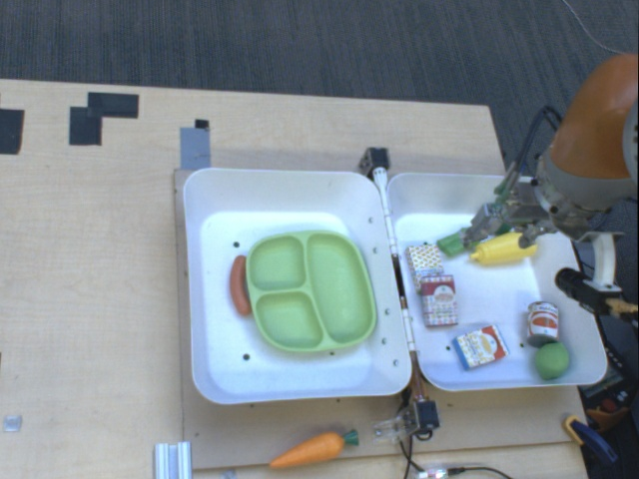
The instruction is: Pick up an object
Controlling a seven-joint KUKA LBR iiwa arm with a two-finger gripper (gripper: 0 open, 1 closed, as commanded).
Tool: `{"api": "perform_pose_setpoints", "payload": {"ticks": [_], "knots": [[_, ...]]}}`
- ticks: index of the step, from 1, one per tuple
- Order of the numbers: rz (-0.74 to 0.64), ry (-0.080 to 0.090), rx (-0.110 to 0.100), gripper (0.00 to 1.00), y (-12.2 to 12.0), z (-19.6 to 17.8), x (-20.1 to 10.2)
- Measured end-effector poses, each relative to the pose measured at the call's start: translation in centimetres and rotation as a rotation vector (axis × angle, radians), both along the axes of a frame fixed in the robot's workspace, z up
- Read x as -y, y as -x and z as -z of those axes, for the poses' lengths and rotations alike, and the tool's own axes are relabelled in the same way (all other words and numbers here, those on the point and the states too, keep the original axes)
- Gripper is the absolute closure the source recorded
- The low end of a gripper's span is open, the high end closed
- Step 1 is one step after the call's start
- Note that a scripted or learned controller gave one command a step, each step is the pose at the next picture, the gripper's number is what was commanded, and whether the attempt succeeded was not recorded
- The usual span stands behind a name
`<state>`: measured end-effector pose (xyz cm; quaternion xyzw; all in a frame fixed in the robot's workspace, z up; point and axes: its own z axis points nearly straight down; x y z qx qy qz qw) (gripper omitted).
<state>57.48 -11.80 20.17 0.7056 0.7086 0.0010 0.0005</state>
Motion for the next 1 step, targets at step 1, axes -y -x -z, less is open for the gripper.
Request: {"api": "perform_pose_setpoints", "payload": {"ticks": [1], "knots": [[0.003, 0.002, 0.010, 0.00, 0.26, 10.36, -2.43]]}}
